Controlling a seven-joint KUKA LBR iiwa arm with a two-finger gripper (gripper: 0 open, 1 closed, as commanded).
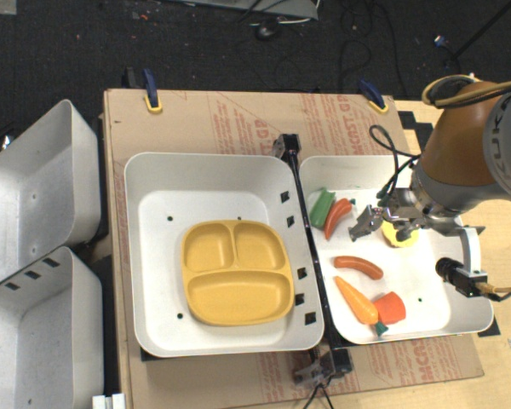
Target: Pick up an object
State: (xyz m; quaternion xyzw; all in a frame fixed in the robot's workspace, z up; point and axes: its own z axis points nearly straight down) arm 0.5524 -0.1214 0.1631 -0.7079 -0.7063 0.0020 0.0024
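The yellow tray (237, 273) sits low in the left bin (145, 228). In the right bin (468, 318), a toy sausage (358, 267) lies mid-frame. It looks light, stiff and smooth; grab its middle. The gripper (390, 221) hovers right; I cannot tell its fingers.

Two white bins (153, 186) are seen on a tan board (238, 118) printed with faded red lettering. A mustard-yellow divided plate (237, 273) is shown in the left bin. In the right bin, a green toy pepper (322, 206), a red chilli (337, 216), a red-orange sausage (358, 266), an orange carrot (356, 301), a red-orange piece (392, 308) and a yellow object (401, 235) are found. The arm (460, 156) is coloured orange-brown and grey.
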